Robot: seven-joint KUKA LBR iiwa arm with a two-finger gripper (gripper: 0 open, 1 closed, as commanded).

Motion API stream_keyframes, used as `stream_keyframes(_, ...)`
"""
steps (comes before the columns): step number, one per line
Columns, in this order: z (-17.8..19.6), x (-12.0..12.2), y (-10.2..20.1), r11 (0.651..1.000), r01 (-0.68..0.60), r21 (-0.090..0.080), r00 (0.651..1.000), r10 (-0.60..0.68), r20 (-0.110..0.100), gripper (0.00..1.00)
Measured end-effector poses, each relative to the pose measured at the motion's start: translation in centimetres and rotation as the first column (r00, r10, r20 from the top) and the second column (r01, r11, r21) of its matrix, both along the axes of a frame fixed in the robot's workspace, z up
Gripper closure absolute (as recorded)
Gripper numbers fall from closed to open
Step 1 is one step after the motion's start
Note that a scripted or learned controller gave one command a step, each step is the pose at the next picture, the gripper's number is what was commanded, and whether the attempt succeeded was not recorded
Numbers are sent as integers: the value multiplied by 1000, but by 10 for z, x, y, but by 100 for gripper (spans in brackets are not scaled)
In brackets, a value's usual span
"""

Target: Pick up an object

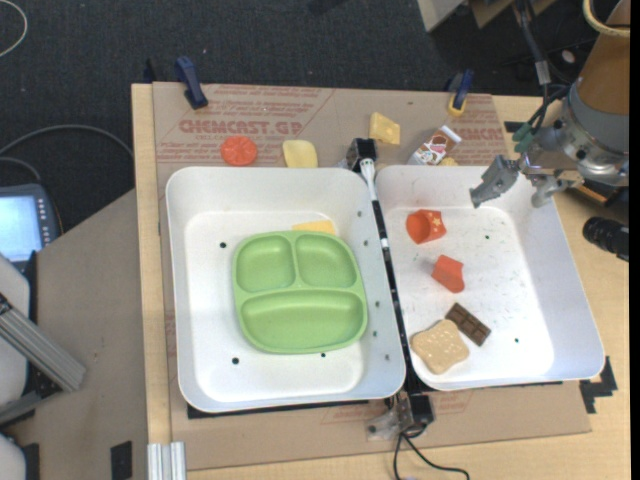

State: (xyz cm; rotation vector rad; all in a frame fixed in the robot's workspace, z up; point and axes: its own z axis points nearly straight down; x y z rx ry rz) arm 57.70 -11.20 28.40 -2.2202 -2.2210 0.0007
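My gripper (519, 187) hovers over the far edge of the right bin (545, 268), its two fingers (493, 183) spread open with nothing between them. Below and to its left, in that bin, lie a red cup-shaped piece (426, 226) and a red block (449, 273). Nearer the front are a brown chocolate bar (467, 324) and a slice of toast (441, 347). The gripper touches none of them.
The left bin (195, 268) holds a green divided plate (298, 291) with a yellow piece (315, 227) behind it. On the board beyond the bins lie a red disc (239, 151), two yellow pieces (299, 154) (385, 128) and a small packet (434, 149). Blue clamps (190, 81) (459, 90) grip the far edge.
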Motion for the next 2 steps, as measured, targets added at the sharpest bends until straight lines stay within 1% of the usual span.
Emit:
stream_keyframes(1, -102, -7, 37, 1000, -3, 3, 1000, 3, -9, 0)
stream_keyframes(2, -205, -29, 5, 1000, 4, 0, 1000, -4, -6, 0)
